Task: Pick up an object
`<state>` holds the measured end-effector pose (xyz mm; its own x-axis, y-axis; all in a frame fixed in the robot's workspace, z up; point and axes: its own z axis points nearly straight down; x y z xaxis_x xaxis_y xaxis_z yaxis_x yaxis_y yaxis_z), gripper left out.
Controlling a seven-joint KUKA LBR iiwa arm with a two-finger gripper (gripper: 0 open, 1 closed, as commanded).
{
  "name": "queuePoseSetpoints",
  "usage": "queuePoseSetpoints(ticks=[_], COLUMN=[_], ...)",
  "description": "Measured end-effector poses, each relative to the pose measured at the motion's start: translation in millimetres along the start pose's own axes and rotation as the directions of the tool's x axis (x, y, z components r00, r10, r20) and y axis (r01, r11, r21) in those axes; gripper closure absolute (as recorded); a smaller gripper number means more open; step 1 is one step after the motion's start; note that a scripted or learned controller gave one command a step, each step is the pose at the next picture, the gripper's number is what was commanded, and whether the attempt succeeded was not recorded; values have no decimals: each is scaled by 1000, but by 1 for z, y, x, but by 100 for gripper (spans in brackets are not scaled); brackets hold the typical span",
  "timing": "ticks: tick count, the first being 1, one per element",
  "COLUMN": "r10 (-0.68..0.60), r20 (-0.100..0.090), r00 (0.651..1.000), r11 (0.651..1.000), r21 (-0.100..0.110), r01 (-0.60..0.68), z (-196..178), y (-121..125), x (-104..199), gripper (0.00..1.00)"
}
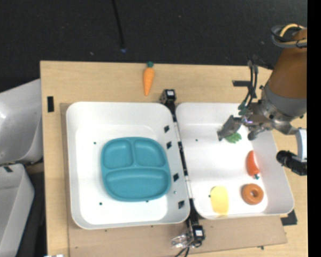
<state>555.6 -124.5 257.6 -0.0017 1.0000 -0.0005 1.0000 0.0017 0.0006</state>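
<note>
**Pick not yet made: gripper low over a green piece in the right bin**

Camera view. Found the gripper [239, 131] down in the far half of the right bin [206, 116], toward that bin's right wall, hung from the grey arm [289, 82] that reached in across the bin's right rim. Noted a small green object [234, 138], too small to name more closely, on the right bin's floor, just under the gripper's left side and touching it or nearly so. Could not tell whether the claw was released or clenched: too dark and too blurred at that spot. Could not make out the green object held in the claw, so counted nothing as grasped.

Counted three more candidates in the right bin, all on its floor. Placed a red-orange toy vegetable [252, 164] near the bin's right wall, about halfway along it. Placed a brown ring doughnut [252, 194] close to the bin's near right corner. Placed a yellow toy [219, 199] near the bin's front wall, toward its left side.

Left of the right bin, saw the left bin [85, 199] with a teal divided plate [134, 167] lying flat in it. Beyond the right bin's far left corner, saw a toy carrot [148, 79] on the bare bench [96, 79], outside both bins.

Judged the task as barely begun: approach apparently made, with the green object as the likely target. Left to do: a confirmed grip and a lift clear of the right bin's floor.
</note>
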Motion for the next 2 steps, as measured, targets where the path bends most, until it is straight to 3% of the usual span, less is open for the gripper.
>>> queuePoseSetpoints(ticks=[2], r10=[3], r20=[0], r00=[1000], r11=[1000], r21=[4], r01=[-3], z=[125], y=[7], x=[2], gripper=[0])
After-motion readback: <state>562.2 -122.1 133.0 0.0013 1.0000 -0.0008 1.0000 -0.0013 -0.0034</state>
